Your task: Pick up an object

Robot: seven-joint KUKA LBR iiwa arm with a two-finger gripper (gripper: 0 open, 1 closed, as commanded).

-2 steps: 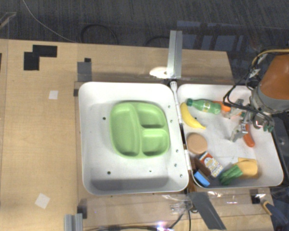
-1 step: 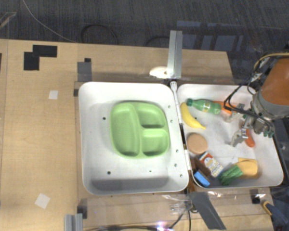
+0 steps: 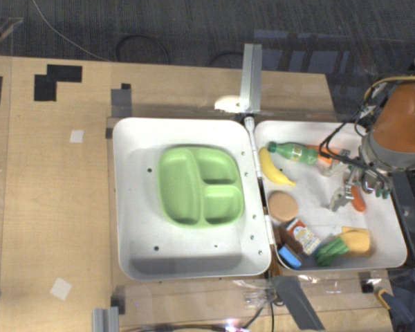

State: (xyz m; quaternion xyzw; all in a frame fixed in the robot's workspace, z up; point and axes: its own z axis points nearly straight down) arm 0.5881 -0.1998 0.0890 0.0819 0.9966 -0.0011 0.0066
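On the wooden bench [image 3: 48, 206] sit 2 shallow white bins side by side; the left bin [image 3: 135, 254] holds a green divided tray [image 3: 199, 185] with 3 compartments, lying flat near its middle. The right bin [image 3: 394, 251] carries the loose objects: a green bottle [image 3: 295, 152] lying on its side near the far wall; a yellow banana [image 3: 274, 169] just below it, close to the wall shared with the other bin; a round tan disc [image 3: 283, 205] lower down; a small red-and-white packet [image 3: 303, 236] beside a blue item [image 3: 288, 256] at the near-left corner; a green vegetable [image 3: 332, 250] touching a yellow-orange piece [image 3: 357, 240] along the near wall. The arm [image 3: 403, 126] — orange band uppermost — reaches in from the right, and the gripper [image 3: 349, 194] hangs over the right-hand middle of this bin; a small orange-red object [image 3: 359, 199] lies just beside its metal fingers [image 3: 339, 200], but whether it sits between them or merely next to them cannot be told, nor whether the gripper is parted or closed.
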